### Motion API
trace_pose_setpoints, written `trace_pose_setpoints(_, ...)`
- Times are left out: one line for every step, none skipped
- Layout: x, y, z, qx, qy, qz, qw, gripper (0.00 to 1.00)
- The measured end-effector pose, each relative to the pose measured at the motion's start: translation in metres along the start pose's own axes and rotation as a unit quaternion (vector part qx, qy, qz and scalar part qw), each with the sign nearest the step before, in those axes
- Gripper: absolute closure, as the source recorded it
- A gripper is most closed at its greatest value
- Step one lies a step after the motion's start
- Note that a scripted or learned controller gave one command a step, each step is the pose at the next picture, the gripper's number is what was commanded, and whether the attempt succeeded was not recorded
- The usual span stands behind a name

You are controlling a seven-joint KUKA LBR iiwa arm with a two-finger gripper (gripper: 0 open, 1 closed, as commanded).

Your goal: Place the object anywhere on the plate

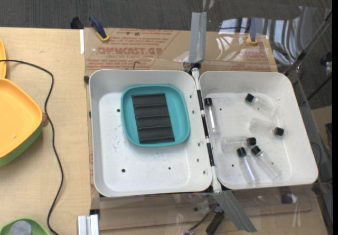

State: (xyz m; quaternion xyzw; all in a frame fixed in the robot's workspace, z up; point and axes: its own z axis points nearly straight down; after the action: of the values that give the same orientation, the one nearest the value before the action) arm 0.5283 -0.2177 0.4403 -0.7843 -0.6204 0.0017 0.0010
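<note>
A teal square plate (182, 118) lies in the left white bin (105, 139), toward its upper middle. A dark ribbed rectangular pad (152, 118) rests on the plate's centre. Several clear plastic vials with black caps lie scattered in the right white bin (296, 123): one along its left wall (209, 115), one at the upper middle (255, 101), one at the right (268, 127), and a cluster near the front (252, 161).
Yellow and green dishes (16, 123) are stacked at the left edge of the bench, with a black cable (53, 123) running beside them. A cardboard sheet (137, 49) and clamps lie behind the bins.
</note>
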Motion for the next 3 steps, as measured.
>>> trace_pose_setpoints(-0.003,-0.027,0.0,0.0,0.0,0.086,0.9963,0.0)
trace_pose_setpoints(-0.008,-0.049,0.0,0.001,0.0,0.185,0.9828,0.0)
trace_pose_setpoints(-0.006,-0.049,0.0,-0.001,0.0,0.269,0.9631,0.0)
